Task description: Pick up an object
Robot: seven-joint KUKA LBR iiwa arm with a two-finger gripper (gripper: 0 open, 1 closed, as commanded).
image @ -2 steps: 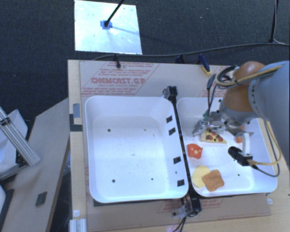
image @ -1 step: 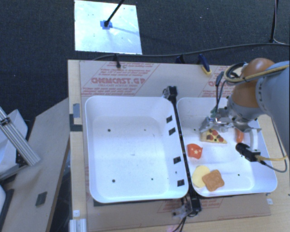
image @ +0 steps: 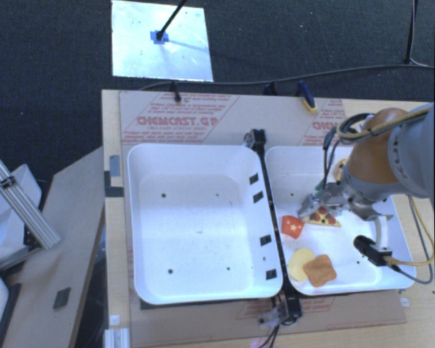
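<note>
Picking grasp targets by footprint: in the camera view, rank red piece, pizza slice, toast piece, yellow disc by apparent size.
1. toast piece and yellow disc: look alike, and the disc is partly covered by the toast.
2. pizza slice
3. red piece

A wooden bench (image: 115, 224) sits on a dark floor (image: 54, 68). On the bench lies a clear sheet (image: 197, 115) with red letters printed on it. A blue clip (image: 307, 96) grips the sheet's top edge, toward the right. A black cable (image: 285, 80) runs across the floor behind the bench. Farther back, a shiny square metal plate (image: 162, 42) lies on the floor, with a small blue piece (image: 160, 37) on it and a thin black rod (image: 174, 16) leaning up from that piece. At the left edge, a silver metal bar (image: 27, 211) lies at a slant. A small dark square (image: 62, 297) rests on the lower wooden board (image: 64, 245) at the left.
</note>
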